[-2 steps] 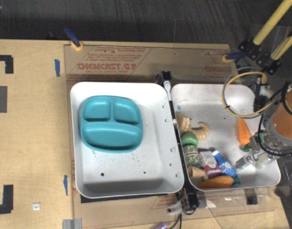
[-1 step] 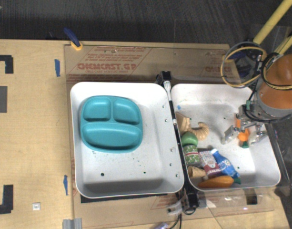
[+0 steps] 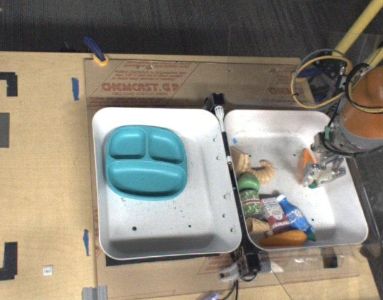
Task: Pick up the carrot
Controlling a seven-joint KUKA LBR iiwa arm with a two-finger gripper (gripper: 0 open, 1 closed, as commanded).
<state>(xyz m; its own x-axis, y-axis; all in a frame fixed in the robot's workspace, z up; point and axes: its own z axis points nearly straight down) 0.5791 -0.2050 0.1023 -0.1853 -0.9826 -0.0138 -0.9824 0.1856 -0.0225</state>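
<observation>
1. Over the right side of the right bin [image 3: 341, 120] sits the hand [image 3: 317, 174], at the end of the grey arm [image 3: 360, 114] with its orange band, which comes in from the right edge.
2. Whether the hand's two sides are apart or together cannot be told; its metal parts blur into a pale cluster.
3. An orange, tapered piece, the carrot [image 3: 305, 159], lies just at the hand's left edge, touching or nearly touching it. Whether it is gripped cannot be told.
4. A small green bit [image 3: 312, 183] shows at the lower end of the hand.
5. Along the right bin's left wall lies a heap of things: a tan, knobbly item [image 3: 261, 169] at the top, a green round item [image 3: 248, 182] below it, and a dark green can-like item [image 3: 251, 205] under that.
6. A red, white and blue packet [image 3: 285, 214] lies slantwise toward the bin's lower edge.
7. A second orange, elongated item [image 3: 287, 238] rests along the bottom wall of the right bin, well apart from the hand.
8. Left of it, the left bin [image 3: 160, 230] holds a teal divided plate [image 3: 145, 161] with three compartments, set in its upper half.
9. Both bins stand side by side on a cardboard sheet [image 3: 191, 80] on the tabletop [image 3: 35, 167].
10. Yellow and black cables [image 3: 316, 80] loop beside the arm at upper right.
</observation>
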